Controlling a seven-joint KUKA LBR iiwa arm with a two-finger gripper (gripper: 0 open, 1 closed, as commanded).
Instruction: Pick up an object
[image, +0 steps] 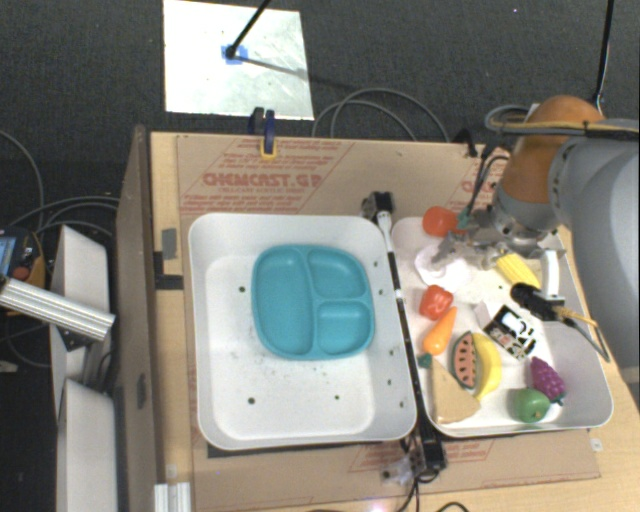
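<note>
Green apple (531, 404) beside purple grapes (546, 378)

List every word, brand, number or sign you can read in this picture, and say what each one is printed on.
"CHEMCAST GP" in red capitals, on the brown cardboard sheet behind the left bin; the last letters are blurred, so that part is uncertain.
Faint red print repeats elsewhere on the cardboard: too blurred to read.
Markings on the small black-and-white object in the right bin: too small to read.
</note>
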